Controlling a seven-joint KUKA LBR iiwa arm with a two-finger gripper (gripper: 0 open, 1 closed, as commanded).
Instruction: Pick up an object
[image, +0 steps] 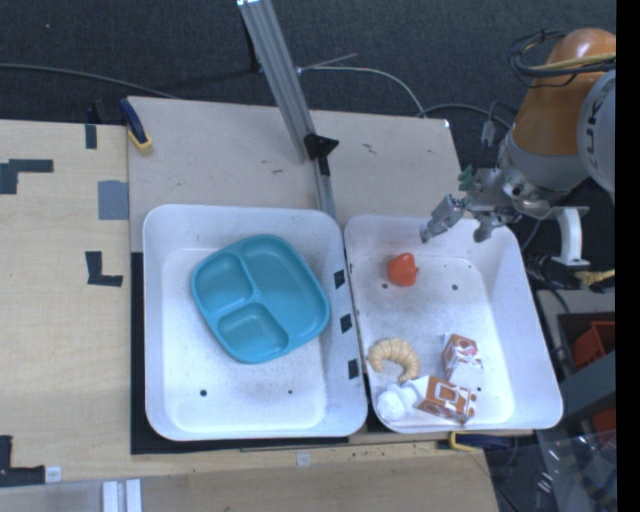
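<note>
I find the scene evenly and fairly brightly lit from overhead, with no hard directional beam. The two white bins (160, 330) read close to overexposed; their walls lose surface detail. Shadows are soft and short: a faint one lies under the blue tray (260, 297) on its near side. The dark floor at the far edge and right is underexposed and noisy. Overall sharpness is moderate; small items in the right bin (530, 330) look soft and slightly blocky. The orange band (560, 90) shows mild sheen.

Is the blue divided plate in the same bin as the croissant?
No: the blue divided plate lies in the left bin, while the croissant sits in the right bin.
</note>
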